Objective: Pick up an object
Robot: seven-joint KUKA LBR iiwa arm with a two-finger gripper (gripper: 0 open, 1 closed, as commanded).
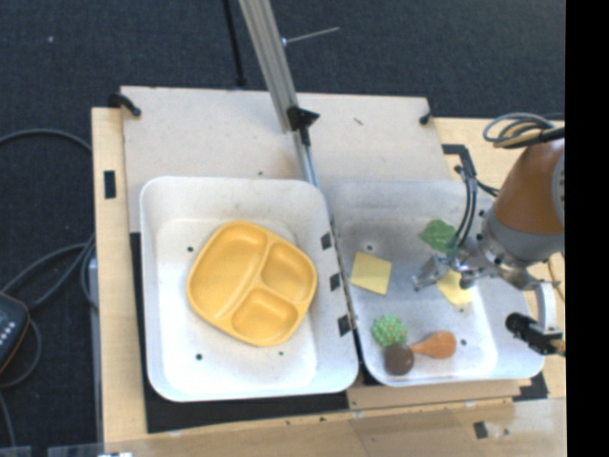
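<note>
Two white bins sat on the bench: the left bin (162, 369) at nine o'clock, the right bin (381, 208) at three. There was one yellow divided plate (251, 281), two yellow blocks (371, 273) (457, 294), one green leaf (439, 234), one green broccoli piece (388, 329) and one drumstick (422, 349)
</note>
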